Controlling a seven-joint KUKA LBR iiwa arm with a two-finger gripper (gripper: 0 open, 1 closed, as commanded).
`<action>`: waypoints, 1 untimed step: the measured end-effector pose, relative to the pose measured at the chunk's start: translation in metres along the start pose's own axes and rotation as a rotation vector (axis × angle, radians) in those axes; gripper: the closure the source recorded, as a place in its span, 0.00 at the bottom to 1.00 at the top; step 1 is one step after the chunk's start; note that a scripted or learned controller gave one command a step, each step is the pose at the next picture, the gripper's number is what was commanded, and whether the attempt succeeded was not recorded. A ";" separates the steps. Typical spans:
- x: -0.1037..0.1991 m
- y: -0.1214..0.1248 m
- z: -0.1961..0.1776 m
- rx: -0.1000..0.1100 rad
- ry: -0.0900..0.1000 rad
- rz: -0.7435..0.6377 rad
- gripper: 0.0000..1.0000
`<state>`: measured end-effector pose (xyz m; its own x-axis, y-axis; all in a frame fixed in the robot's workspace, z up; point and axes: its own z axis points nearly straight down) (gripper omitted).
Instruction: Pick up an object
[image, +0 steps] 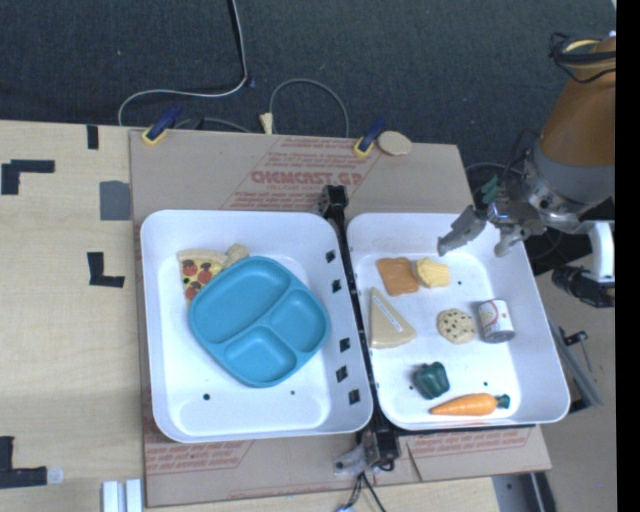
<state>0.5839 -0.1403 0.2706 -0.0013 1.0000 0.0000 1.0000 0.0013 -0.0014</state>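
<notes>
The right bin (530, 350) holds a brown toast slice (397, 276), a small yellow piece (433, 272), a pale sandwich wedge (388, 322), a cookie (455, 325), a small tin can (494, 320), a green pepper (432, 379) and a carrot (467, 405). My gripper (481, 237) hangs over the bin's far right part, just beyond the yellow piece. Its two fingers are spread apart, one finger (456, 234) pointing left toward the toast, and nothing sits between them.
In the left bin (160, 330) a blue divided plate (260, 318) lies beside a pizza slice (200, 270). A black divider (345, 300) runs between the bins. Cables and clamps lie at the bench's far edge.
</notes>
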 end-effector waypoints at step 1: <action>0.058 0.025 0.093 0.008 0.003 -0.005 0.00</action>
<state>0.6082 -0.0826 0.1776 -0.0058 1.0000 0.0028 0.9999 0.0058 -0.0094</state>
